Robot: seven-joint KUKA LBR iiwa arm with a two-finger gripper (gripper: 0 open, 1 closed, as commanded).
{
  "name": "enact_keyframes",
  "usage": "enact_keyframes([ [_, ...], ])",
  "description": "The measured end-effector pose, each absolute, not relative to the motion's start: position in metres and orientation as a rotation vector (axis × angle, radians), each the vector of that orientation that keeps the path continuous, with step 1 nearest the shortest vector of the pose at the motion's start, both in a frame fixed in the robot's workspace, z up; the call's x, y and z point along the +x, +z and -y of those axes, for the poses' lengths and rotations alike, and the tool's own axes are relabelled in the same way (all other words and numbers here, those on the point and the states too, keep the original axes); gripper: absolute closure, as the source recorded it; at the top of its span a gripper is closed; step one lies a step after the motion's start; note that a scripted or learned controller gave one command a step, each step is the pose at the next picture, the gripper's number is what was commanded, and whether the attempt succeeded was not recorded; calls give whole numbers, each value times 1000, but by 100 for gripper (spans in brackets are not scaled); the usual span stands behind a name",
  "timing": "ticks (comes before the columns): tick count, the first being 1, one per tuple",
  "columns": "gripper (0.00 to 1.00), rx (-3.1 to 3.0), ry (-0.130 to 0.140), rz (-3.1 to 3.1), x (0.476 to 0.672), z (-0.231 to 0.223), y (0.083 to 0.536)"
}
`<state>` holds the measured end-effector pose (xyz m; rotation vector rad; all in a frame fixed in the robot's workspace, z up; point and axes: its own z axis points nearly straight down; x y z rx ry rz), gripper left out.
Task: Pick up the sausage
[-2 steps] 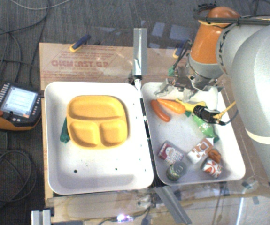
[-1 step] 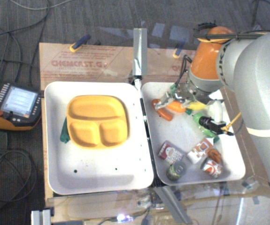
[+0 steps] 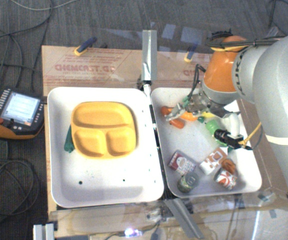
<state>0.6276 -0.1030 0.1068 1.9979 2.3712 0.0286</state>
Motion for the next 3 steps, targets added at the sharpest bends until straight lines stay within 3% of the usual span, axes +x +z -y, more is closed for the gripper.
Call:
enact_keyframes([
  [1, 0, 2018, 29, -2353, 642, 104, 107],
  [2, 0, 1902, 4, -2485, 604, 99, 89],
  [3, 100, 1903, 13, -2486, 605, 97, 99],
])
